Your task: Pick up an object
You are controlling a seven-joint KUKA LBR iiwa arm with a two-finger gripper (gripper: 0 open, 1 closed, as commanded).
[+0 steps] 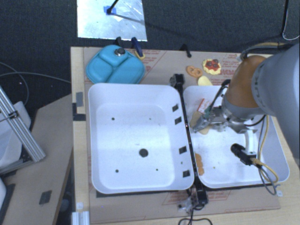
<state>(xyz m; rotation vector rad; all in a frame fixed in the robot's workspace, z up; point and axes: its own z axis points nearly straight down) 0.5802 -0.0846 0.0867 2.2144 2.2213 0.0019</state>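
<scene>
grey arm [267,86] over right bin [276,168], hand [199,124] low by tan object [204,129], grip perhaps unreadable

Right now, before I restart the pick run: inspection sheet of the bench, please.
Surface: tan bench bearing two shallow white bins, left bin and right bin, side by side.
Job's things: small tan and yellow toy pieces along the right bin's left side.
Clutter: turquoise plastic divided tray behind the left bin; round orange, red and yellow toy pieces behind the right bin.
Gripper: two-finger gripper low over the right bin's left part; grasp not discernible.
Cables: black and yellow leads trailing over the right bin's near corner.
Surroundings: dark carpet, shiny square sheet, aluminium frame at left.
</scene>
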